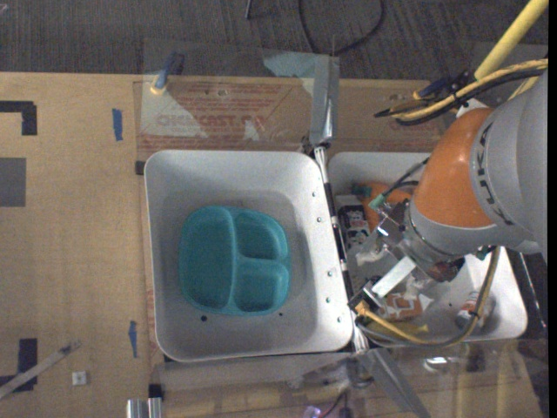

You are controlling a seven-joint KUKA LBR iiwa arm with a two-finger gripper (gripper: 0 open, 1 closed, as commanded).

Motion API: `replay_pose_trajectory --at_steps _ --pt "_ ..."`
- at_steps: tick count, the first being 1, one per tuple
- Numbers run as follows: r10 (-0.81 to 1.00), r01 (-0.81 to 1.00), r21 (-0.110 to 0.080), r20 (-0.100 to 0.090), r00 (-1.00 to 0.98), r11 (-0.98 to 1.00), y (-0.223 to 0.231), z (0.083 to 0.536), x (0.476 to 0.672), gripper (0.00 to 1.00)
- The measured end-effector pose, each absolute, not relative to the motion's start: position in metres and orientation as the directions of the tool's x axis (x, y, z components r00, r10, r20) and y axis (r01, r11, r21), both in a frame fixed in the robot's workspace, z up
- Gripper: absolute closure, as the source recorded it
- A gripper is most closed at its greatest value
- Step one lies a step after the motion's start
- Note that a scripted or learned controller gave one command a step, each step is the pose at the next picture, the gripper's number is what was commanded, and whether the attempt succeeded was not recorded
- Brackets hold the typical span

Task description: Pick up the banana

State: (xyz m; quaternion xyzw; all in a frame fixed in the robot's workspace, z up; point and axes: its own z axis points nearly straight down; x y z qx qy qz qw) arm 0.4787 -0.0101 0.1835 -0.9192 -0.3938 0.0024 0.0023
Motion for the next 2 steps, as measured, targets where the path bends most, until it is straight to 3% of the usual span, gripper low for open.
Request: replay_pose_trajectory --at_steps 1,2 --pt "0.750 0.750 0.000 -0.001 0.662 -0.662 -0.053 0.368 0.519 0.00" --pt "0.204 0.204 0.001 -0.002 0.979 -0.979 -0.107 0.404 0.484 0.00"
